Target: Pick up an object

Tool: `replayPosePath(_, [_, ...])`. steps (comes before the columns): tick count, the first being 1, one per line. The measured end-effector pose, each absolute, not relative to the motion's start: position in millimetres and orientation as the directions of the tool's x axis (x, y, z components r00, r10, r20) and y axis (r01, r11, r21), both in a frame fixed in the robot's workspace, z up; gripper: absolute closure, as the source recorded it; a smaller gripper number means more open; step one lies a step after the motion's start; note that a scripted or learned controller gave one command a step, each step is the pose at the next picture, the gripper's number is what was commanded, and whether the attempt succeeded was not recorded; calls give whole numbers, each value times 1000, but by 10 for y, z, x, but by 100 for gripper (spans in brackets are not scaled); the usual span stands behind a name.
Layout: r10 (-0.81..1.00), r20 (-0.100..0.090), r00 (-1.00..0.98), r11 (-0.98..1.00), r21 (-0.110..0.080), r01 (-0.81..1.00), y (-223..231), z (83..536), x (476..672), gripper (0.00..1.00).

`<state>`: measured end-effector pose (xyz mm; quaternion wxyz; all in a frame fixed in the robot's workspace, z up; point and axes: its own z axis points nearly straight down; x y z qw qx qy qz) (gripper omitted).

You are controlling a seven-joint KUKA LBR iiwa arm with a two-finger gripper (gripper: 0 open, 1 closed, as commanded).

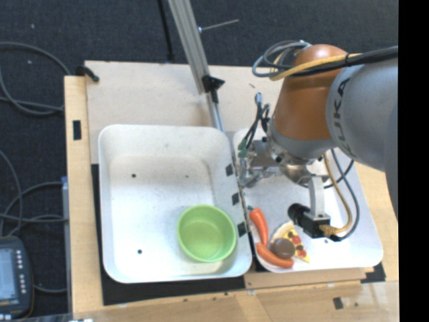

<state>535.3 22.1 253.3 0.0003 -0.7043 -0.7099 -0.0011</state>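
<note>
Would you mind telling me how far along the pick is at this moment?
Done: the arm has reached over the right bin. In hand: nothing that I can see lifted; the gripper sits low by the bin's left wall, above the carrots. The carrots and the other small items lie in the bin, and the green bowl rests in the left bin. Left: grasp something and lift it.

Bowl [206, 232]: in left bin [134, 153], lower right corner. Two carrots [260, 224] and a toy [289, 243]: right bin [365, 237], lower left, under the arm [315, 99].
</note>
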Motion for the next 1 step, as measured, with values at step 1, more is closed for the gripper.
replayPosePath(1, [1000,2,-10,10,2,1000,743,2599,5295,100])
